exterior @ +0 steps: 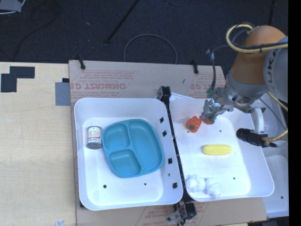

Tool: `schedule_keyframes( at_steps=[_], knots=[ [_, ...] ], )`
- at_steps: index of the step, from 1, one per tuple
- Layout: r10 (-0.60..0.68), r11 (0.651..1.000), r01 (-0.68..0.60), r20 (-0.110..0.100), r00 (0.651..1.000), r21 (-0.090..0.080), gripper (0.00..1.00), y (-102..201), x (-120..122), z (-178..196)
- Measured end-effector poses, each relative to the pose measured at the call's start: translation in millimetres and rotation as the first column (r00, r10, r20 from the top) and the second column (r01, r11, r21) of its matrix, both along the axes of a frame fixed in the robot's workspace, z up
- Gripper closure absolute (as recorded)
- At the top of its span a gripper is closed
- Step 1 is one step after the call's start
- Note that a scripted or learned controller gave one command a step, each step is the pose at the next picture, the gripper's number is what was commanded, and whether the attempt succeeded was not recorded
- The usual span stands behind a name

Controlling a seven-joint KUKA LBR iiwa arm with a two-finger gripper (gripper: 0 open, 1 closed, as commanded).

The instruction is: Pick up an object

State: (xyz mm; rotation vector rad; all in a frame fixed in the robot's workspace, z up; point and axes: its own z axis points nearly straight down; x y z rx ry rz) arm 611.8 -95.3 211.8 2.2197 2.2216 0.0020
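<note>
Approach phase is where I'd put this one: my tool sits low in the right bin, up near its back wall, with the orange-red toy just beside it on the left, touching or nearly so. Honestly can't tell from this angle whether the tool is spread or pressed together, and nothing visibly sits in it, so I wouldn't call this a grab. My guess is the toy is the target since it's the closest thing. Next move probably calls for shifting a bit left so the toy ends up squarely in the tool's grip, then closing and lifting straight up; it sits close to the divider between the bins, so a nudge could shove it against that wall. Other options in my bin: a yellow corn cob lying flat mid-bin, well apart, and a white crumpled lump in the front corner. The left bin has a blue sectioned plate and a small can standing beside it. Bins sit on cardboard over a light wooden table, dark carpet and loose cables behind.
</note>
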Motion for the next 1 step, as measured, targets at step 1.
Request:
schedule_keyframes(
  at_steps=[1],
  knots=[
    [0.000,1.000,0.000,-0.001,1.000,0.000,1.00,-1.5,0.2,40.3]
  ],
)
